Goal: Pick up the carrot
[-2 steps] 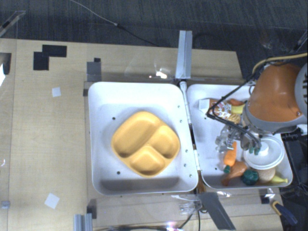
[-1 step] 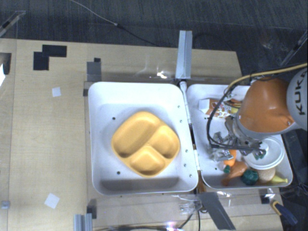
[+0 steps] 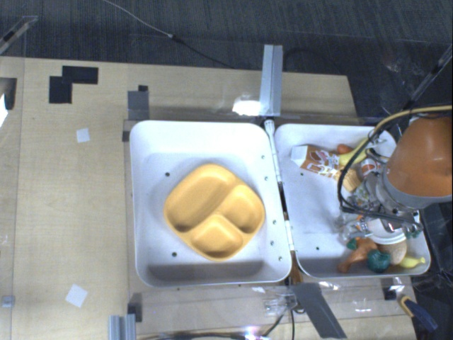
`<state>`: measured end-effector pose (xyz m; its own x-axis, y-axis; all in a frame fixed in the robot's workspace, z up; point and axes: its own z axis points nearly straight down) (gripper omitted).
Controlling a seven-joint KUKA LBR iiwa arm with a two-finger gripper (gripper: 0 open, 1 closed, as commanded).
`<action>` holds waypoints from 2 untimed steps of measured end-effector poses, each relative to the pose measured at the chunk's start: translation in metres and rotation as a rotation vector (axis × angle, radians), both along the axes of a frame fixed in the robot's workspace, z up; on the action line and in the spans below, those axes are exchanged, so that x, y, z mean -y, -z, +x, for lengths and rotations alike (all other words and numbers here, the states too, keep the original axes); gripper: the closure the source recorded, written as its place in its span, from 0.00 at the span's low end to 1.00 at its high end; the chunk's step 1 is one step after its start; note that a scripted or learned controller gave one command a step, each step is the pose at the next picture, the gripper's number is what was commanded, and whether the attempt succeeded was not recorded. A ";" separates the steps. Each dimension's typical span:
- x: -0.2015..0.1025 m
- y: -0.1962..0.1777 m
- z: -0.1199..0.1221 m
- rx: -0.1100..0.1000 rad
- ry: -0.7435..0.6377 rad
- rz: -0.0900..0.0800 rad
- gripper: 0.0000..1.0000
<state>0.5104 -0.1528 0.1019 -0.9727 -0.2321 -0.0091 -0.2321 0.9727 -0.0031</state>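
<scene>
In the near corner of the right bin, towards its outer side, the carrot is seen as an orange-brown piece lying flat on the bin floor. The gripper is held just above and behind it, beneath the orange band of the arm. Whether the gripper is spread or closed cannot be told, since it is masked by the wrist and a tangle of cables; nothing is seen to be held.

The approach is judged to be under way, with the grasp not yet made. For a sound pick, the gripper is best brought a little towards the bin's near wall, centred over the carrot's body and turned across its long axis before being lowered.

The carrot is crowded. A teal-green piece is pressed against its outer end, a white cup stands just behind that, and a yellow item lies beyond, by the bin's outer wall. Any of these could be caught or nudged in the descent, and the near wall leaves little room. A printed packet lies at the bin's far side, well clear. In the left bin, beside the right bin, a yellow divided plate is set, out of the way.
</scene>
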 end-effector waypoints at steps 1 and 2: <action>0.050 -0.190 0.001 0.008 -0.181 -0.008 1.00; 0.051 -0.044 0.002 -0.008 0.064 0.003 1.00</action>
